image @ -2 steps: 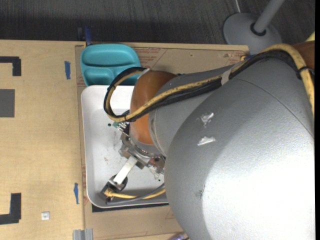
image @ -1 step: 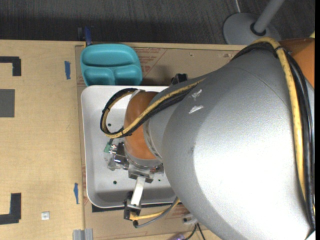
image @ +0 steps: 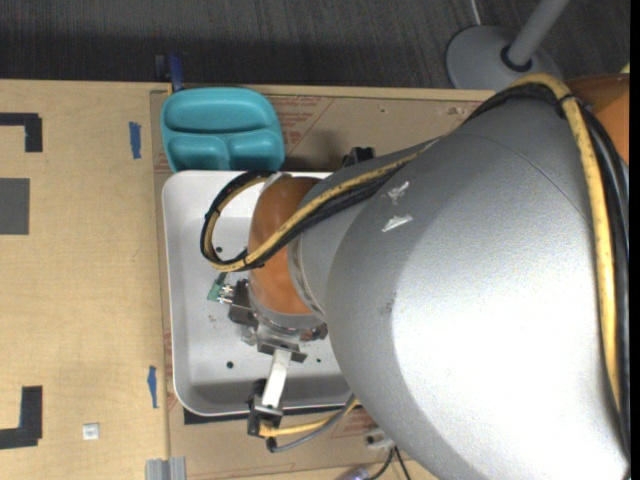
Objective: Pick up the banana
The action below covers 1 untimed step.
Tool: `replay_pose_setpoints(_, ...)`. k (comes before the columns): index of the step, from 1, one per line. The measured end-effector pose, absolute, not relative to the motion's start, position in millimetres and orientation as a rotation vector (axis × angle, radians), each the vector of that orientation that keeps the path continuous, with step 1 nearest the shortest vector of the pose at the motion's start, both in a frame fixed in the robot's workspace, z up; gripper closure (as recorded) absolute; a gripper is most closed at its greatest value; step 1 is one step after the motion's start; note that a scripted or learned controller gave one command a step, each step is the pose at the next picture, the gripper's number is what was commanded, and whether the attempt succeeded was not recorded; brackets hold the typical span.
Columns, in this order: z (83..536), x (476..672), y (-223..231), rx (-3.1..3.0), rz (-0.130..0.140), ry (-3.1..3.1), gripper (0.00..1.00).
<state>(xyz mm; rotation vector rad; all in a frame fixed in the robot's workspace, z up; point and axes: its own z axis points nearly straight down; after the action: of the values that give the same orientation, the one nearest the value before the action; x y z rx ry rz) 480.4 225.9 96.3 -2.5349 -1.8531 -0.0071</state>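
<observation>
Gripper [image: 270, 330] low inside white bin [image: 190, 268], toward its right half, viewed from behind the wrist. Open or closed: cannot tell from this angle. Orange band [image: 272, 230] directly above it. Grey arm [image: 470, 298] coming in from the right, very close to the lens, covering the right part of the bin and the bench past it.

Banana: location cannot tell. Visible left strip of bin floor plain white, marked with a few dark specks [image: 230, 365]. Small green-and-white bit [image: 215, 293] just left of gripper, too small to identify; on the floor or above it, cannot tell.

Teal moulded tray [image: 222, 133] just beyond the bin's far rim, resting on tan bench [image: 90, 298], two shallow recesses along its near side. Blue tape marks [image: 137, 140] on bench left of the tray and again near the bin's lower left corner. Black rectangular markings [image: 12, 206] along bench's left edge, well apart from bin.

Grey round stand base [image: 485, 58] with slanted pole at upper right, off the bench, on dark floor [image: 250, 18].
</observation>
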Motion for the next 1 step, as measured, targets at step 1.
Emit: replay_pose_setpoints(1, 106.3, 480.4, 226.5, -2.535, -0.008, -1.851, 1.0)
